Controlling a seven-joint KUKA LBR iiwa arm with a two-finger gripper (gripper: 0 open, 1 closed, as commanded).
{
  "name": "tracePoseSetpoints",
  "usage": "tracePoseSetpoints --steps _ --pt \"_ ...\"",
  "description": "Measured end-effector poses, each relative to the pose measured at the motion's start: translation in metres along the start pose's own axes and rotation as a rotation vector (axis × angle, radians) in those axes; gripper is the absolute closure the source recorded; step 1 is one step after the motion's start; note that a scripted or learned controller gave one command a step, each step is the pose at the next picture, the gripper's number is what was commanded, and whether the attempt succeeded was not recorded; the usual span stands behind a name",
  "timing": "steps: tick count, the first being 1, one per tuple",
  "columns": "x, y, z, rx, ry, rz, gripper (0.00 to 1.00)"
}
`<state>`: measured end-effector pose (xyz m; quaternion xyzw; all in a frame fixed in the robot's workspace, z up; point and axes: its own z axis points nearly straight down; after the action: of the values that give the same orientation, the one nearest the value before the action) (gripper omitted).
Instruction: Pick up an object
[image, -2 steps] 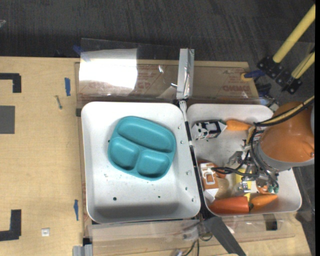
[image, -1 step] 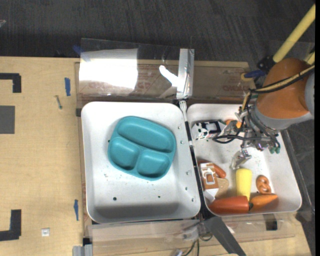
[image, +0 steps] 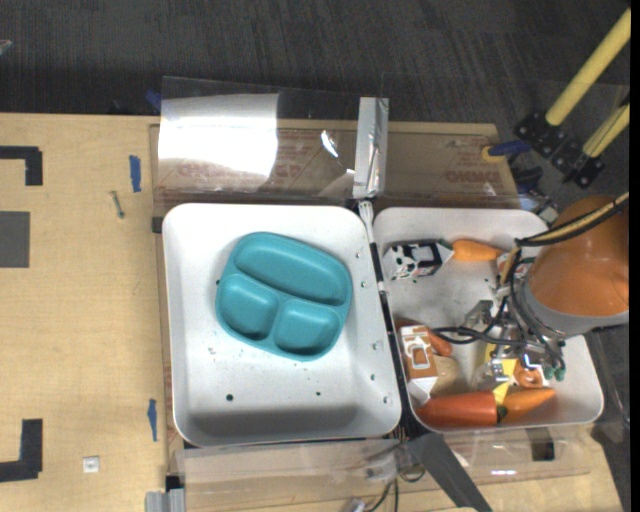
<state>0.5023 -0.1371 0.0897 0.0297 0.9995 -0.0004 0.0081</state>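
Objects (image: 470, 405) are piled along the right bin's (image: 585, 415) near edge; gripper (image: 512, 362) is lowered there, grip state can't be told.

Even, bright overhead lighting is recorded. Glare is noted on the clear plastic sheet (image: 220, 135). Focus is slightly soft throughout.

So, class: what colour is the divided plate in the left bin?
Teal blue, seen clearly in the camera view: the divided plate in the left bin.

The arm (image: 585, 270) reaches in from the right, its orange band above the wrist. The gripper (image: 510, 355) hangs low, wrapped in cables, its tip pointing down and leftward.
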Motion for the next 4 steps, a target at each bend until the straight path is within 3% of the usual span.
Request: tracePoseSetpoints --steps 1,2,3,4 --pt "-0.099 0.006 -0.036 0.0 0.004 -0.044 0.0" --pt "-0.01 -0.03 -0.01 -0.002 0.014 -0.192 0.0" --pt "0.008 -0.062 0.001 -0.004 0.007 -0.102 0.0" --pt "-0.05 -0.041 -0.047 -0.001 0.004 -0.362 0.0"
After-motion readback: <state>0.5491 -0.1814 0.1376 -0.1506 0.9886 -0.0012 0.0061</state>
